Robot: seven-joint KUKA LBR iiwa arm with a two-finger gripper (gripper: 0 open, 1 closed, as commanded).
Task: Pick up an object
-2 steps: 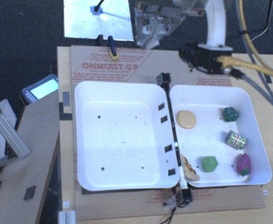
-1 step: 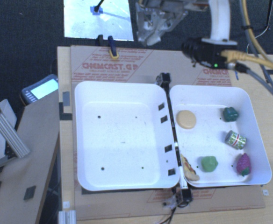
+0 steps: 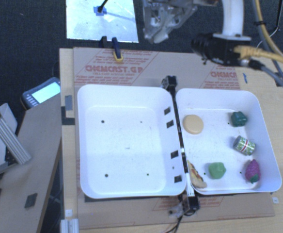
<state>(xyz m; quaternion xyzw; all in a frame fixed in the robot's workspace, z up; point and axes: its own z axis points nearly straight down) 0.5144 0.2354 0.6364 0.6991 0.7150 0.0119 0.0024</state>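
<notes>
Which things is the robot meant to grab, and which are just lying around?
For the job:
tan disc
teal block
small can
green lump
purple fruit
end effector

Just lying about:
yellow clamp
phone-like device

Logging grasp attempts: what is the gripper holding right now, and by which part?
Nothing is held: the gripper hangs above the bench, and nothing is between its fingers.

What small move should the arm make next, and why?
Probably it should bring the gripper down and toward the right bin. It hangs above the bench's far edge, away from both bins, while all the objects lie in that bin; the tan disc, near the divider, looks like the closest one.
</notes>
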